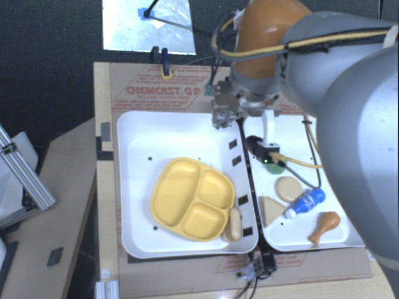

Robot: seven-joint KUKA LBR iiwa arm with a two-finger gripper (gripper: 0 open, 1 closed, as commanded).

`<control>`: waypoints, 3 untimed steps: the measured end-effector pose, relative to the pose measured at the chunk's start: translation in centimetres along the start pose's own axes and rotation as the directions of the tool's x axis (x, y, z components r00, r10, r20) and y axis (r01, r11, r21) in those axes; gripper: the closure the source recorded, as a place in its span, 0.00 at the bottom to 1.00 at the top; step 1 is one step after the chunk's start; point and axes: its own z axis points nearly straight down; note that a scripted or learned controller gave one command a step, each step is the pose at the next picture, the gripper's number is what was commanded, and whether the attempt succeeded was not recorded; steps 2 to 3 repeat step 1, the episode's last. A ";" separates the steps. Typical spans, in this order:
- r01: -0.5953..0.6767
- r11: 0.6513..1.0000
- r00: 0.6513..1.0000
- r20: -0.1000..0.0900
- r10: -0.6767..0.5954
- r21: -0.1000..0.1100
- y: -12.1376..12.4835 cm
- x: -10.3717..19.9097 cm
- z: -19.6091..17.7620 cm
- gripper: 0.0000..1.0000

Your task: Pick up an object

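Note:
My gripper (222, 116) hangs over the far edge of the left bin (138, 143), close to the divider between the two bins, with nothing visibly in it. A yellow divided plate (192, 198) lies in the left bin, and a tan bread roll (234, 224) rests against its right edge. The right bin (292, 128) holds a blue bottle (305, 202), a tan oval piece (288, 188), a tan wedge (270, 209) and a brown drumstick (324, 225), all near its front. The arm's bulk hides the right part of that bin.
A black cable fitting with a green light (266, 157) hangs below the wrist over the right bin. Black clips (237, 161) line the divider. A cardboard sheet (162, 89) lies under the bins, with a blue clamp (164, 62) at its far edge.

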 end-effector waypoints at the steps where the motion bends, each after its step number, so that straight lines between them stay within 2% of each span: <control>1: -0.004 1.000 1.000 0.002 0.004 0.000 0.0 -0.3 -0.1 0.00; 3: -0.004 1.000 1.000 0.002 0.004 0.000 0.0 -0.3 -0.1 0.00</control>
